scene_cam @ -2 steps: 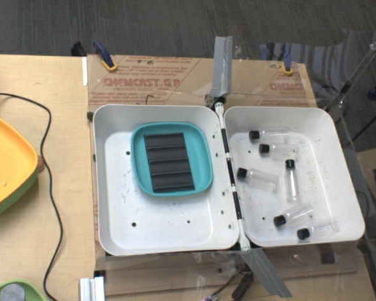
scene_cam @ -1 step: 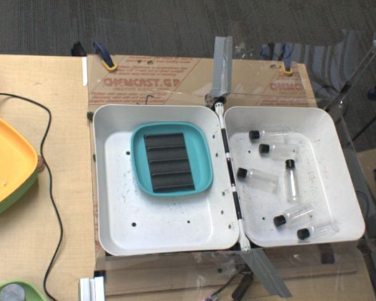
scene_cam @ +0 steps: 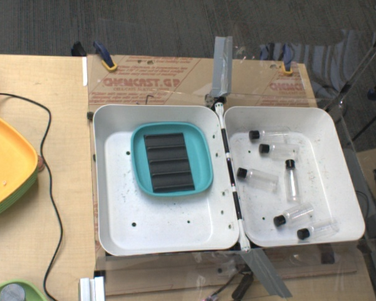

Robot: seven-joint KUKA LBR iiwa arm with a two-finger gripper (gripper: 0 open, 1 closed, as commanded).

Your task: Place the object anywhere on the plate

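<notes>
We see clear vials (scene_cam: 292, 179) scattered across the right bin (scene_cam: 338, 168); they may roll or slip before reaching the teal plate (scene_cam: 200, 162). We cannot tell the gripper's state.

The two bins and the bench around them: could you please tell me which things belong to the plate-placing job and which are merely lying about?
Job:
- teal plate holding a black ridged block, left bin
- clear vials with black caps, right bin

Lying about:
- yellow dishes
- black cable
- clamps
- cardboard sheet
</notes>
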